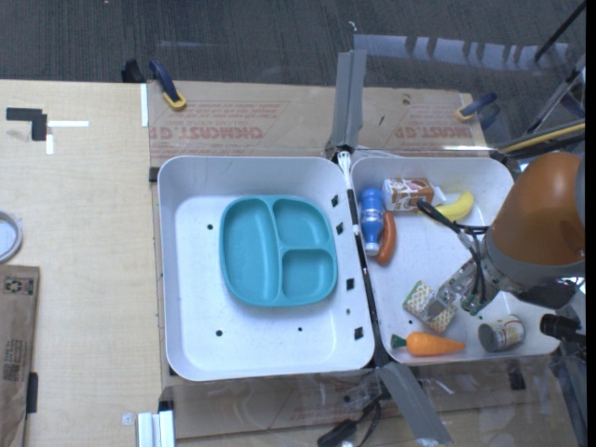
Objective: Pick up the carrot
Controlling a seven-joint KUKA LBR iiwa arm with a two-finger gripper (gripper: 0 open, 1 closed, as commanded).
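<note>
Gripper (458, 296) is hanging over the right bin (494, 170), near its middle; finger state cannot be told from this angle. It is sitting just beside, possibly touching, a small patterned packet (424, 302). Carrot (434, 345) is lying flat along the right bin's near edge, just below the packet, not between the fingers. A tin can (503, 334) is lying near the near-right corner. A teal divided plate (278, 250) is occupying the left bin (186, 277).
</note>
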